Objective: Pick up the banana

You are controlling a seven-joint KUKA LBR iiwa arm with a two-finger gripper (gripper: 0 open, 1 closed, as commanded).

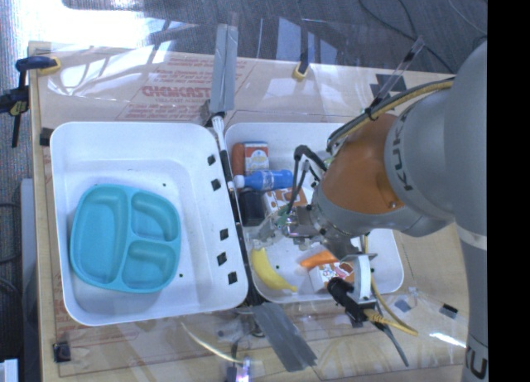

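You see the grey arm (431, 165) reaching in from the right, its orange band above the wrist, over the right bin (389, 277). The gripper (290, 224) hangs low inside this bin, near its middle, among several small things. Its fingers are mixed with dark and shiny parts there, so I cannot tell if the jaws are wide or narrow, and I see nothing clearly between them.

The banana (269, 271) lies on the floor of the right bin, at the near left corner, close to the wall that divides the two bins. It is curved, and its one end points toward the near edge. It lies just beside the gripper, toward the near side and a little to the left of it, not between the jaws. If it touches the gripper I cannot say.

Around it you find an orange piece (319, 260) to its right, next to a small packet with red print (341, 273). Farther back in the same bin are a blue bottle (269, 180) lying on its side and an orange-red carton (251, 157) behind it.

In the left bin (108, 144) a turquoise tray with compartments (124, 239) lies flat, well apart from the banana.
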